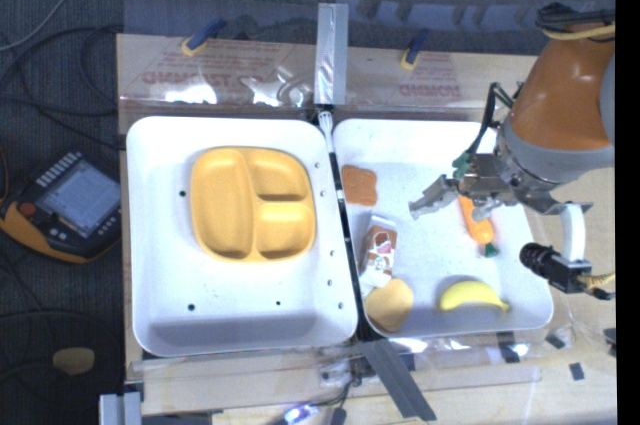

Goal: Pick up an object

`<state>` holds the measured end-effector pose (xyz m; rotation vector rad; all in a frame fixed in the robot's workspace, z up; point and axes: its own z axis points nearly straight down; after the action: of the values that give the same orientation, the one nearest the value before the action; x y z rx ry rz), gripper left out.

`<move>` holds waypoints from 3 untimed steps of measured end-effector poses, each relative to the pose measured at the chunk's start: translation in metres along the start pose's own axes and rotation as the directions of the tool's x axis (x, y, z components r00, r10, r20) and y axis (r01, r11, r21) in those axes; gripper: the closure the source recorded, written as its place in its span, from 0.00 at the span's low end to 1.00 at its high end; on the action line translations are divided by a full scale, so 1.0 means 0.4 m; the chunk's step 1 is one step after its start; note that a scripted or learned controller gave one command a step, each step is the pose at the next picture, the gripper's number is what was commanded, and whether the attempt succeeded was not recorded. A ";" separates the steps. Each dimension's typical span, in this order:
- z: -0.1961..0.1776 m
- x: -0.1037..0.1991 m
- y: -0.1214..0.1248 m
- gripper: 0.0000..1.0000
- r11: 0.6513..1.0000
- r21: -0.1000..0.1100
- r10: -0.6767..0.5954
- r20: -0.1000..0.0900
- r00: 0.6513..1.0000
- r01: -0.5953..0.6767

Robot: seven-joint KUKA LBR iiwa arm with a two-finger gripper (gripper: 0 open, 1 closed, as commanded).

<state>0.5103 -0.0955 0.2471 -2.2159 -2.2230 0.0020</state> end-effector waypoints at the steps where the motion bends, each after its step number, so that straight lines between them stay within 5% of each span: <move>1: 0.097 -0.115 0.154 0.00 0.990 0.000 0.142 0.000 0.990 -0.142; 2: 0.076 -0.113 0.155 1.00 0.990 0.001 0.141 -0.002 0.990 -0.141; 3: 0.076 -0.113 0.155 0.00 0.990 0.001 0.141 -0.001 0.990 -0.141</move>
<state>0.5724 -0.1404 0.2163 -2.3660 -2.0598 0.0020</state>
